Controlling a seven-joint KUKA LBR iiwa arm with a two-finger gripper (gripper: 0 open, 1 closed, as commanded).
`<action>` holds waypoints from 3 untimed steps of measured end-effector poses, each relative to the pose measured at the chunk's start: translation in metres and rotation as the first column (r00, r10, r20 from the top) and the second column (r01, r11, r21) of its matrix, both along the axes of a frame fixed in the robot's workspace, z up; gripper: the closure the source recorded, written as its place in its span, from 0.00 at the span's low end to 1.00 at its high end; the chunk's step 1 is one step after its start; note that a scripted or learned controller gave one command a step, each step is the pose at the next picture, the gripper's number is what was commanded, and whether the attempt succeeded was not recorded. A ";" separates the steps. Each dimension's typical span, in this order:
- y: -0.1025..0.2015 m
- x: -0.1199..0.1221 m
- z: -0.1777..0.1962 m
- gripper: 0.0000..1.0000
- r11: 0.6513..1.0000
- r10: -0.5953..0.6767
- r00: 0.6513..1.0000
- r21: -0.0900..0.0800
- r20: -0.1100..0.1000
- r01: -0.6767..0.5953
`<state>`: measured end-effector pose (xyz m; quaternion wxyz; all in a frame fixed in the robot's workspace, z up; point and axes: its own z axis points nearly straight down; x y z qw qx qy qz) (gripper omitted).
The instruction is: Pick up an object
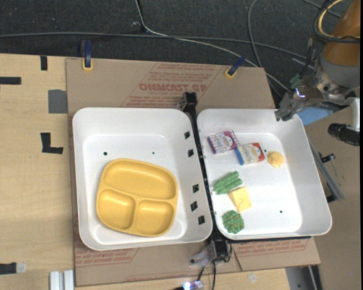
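The right bin (308,180) holds several small items: a purple packet (222,141), a small white carton with blue and red ends (249,154), a round yellow piece (276,159), a green bean pod (226,182), a yellow wedge (239,199) and a green broccoli head (233,221). My gripper (286,111) hangs over the bin's far right corner, above the rim and well apart from all the items. Nothing is seen in it.
The left bin (85,132) contains a yellow divided tray (136,196). Black clips run along the divider (196,162) between the bins. Cables cross the dark floor behind, and brown cardboard (163,80) lies under both bins.
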<state>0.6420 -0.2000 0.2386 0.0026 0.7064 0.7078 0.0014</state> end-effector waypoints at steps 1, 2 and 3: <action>0.000 0.001 0.029 1.00 1.000 -0.001 1.000 0.001 -0.003 0.001; 0.057 0.009 0.023 1.00 1.000 0.004 1.000 0.003 -0.006 -0.004; 0.107 0.008 0.008 1.00 1.000 0.003 1.000 0.003 -0.008 -0.003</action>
